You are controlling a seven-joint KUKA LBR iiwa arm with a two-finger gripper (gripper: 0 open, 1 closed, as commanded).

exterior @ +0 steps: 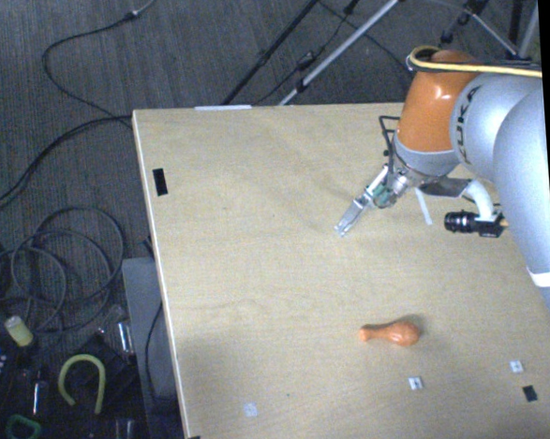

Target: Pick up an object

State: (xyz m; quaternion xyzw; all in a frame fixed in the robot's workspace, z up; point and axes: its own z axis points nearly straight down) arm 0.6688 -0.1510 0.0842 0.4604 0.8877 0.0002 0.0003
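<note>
A small orange object [392, 332], shaped like a gourd with a thin neck pointing left, lies on the tan bench top [261, 290] toward the front right. My gripper [348, 224] hangs over the middle of the bench, slanting down to the left from the orange-banded wrist [434, 109]. It is well behind the orange object and apart from it. Nothing shows at its tip.
The grey arm [525, 168] covers the bench's right side, with a black cylinder [470, 221] sticking out of it. Small black and white markers [415, 382] dot the front of the bench. Cables [53, 267] and tools lie on the floor to the left, and stand legs [356, 30] lie behind.
</note>
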